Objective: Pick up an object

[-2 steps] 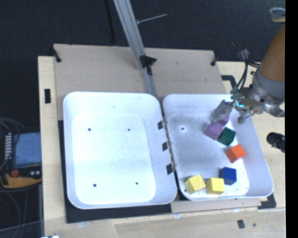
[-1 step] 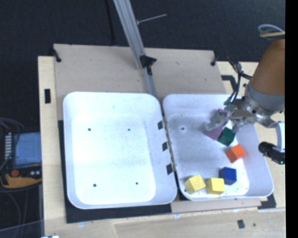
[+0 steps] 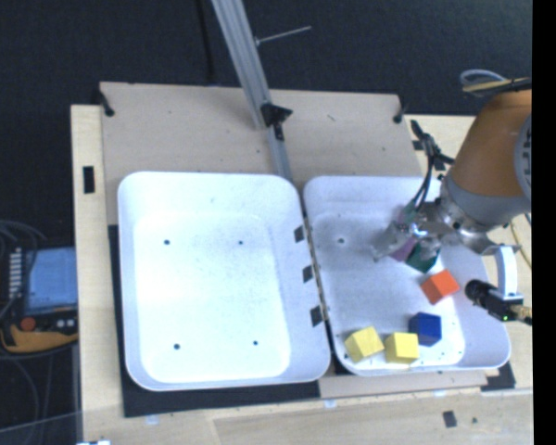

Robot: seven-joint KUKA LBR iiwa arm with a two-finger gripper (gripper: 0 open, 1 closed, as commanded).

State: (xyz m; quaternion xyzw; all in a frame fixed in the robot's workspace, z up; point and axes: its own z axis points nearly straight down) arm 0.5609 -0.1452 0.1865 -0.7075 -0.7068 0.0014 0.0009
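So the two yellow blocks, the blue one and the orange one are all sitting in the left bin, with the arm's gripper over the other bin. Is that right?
Not quite. The camera view shows the two yellow blocks, the blue block and the orange block in the right bin, not the left bin. So the gripper is over the same bin as the blocks, just above the orange one.

In the right bin, an orange block (image 3: 439,286), a blue block (image 3: 426,327) and two yellow blocks (image 3: 363,344) (image 3: 402,347) are seen lying near its front edge.
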